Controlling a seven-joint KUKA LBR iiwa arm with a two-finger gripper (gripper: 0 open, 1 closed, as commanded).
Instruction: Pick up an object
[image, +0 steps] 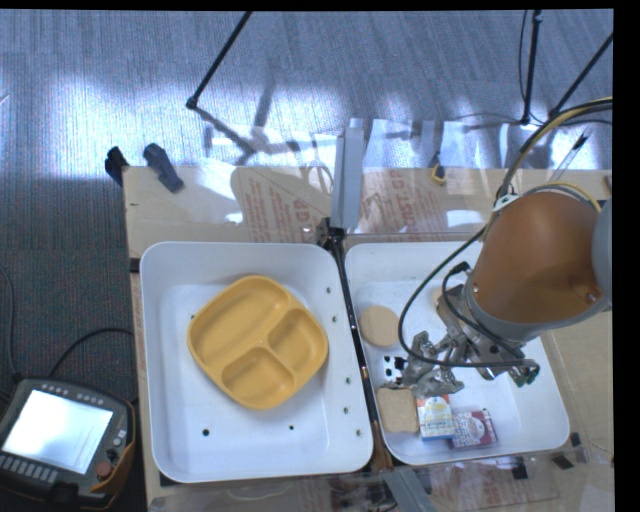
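Arm (540, 265): reaching in from the desk's right edge, its orange band hanging over the right bin and hiding that bin's right half.
Tool (432, 378): hovering low over the middle of the right bin, cables looping around it; whether it is released or clenched I cannot tell, and nothing is showing as gripped.
Right bin (400, 262): sitting on the right half of the desk, touching the left bin along the centre line.
Cookie (379, 325): round and tan, lying near the right bin's left wall, just beside the tool.
Cracker (398, 409): a tan square, lying at the right bin's near-left corner, below the tool.
Carton (435, 417): a small printed box, lying along the right bin's near edge, touching the cracker's right side.
Red packet (474, 428): lying just right of the carton, at the same near edge.
Left bin (170, 270): sitting on the left half of the desk.
Plate (258, 341): yellow, three compartments, lying flat in the middle of the left bin, turned at an angle.
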